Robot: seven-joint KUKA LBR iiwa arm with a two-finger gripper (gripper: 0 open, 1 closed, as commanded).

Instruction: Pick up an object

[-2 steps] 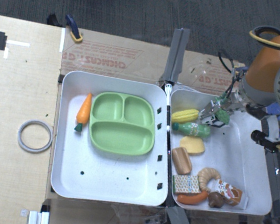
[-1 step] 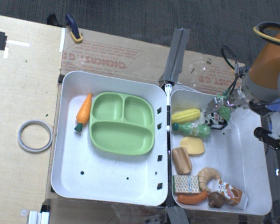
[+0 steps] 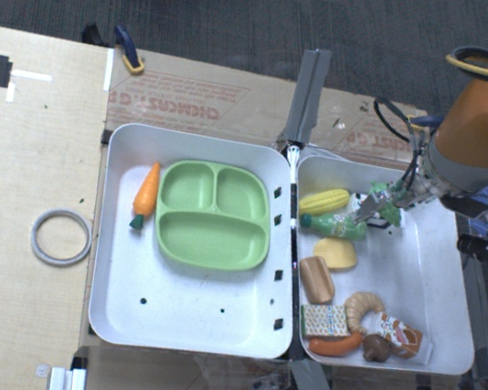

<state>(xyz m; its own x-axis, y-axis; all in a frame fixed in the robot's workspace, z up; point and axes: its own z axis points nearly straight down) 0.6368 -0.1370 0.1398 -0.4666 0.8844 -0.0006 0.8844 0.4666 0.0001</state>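
I have the gripper (image 3: 379,206) low in the right bin (image 3: 449,298), toward that bin's 11 o'clock corner, right over a green object (image 3: 339,224) lying just below the corn cob (image 3: 325,200). From this slanted view I cannot tell whether anything is pinched, nor how the gripper is set; the tip blends into the green plastic.

The pickable things crowd the bin's left half: the corn at 10 o'clock, a pale yellow piece (image 3: 337,253) toward the centre, a brown bread roll (image 3: 316,279) below it, and at 6 o'clock a cluster of croissant (image 3: 364,306), sausage (image 3: 335,344), a patterned packet (image 3: 325,321) and a small printed pouch (image 3: 398,337).

To do this step well, I judge the tip should centre on the green object's narrow width, settle down squarely, then lift straight up before any sideways travel, so the corn touching it is not dragged along.

Edges matter here. The divider wall between the bins sits close at 9 o'clock, and the rear rim is near at 12 o'clock, so those directions are tight. Open floor lies toward 3 and 4 o'clock, which looks the safest way out.

The left bin (image 3: 117,289) holds a green divided tray (image 3: 214,214) and a toy carrot (image 3: 145,193).
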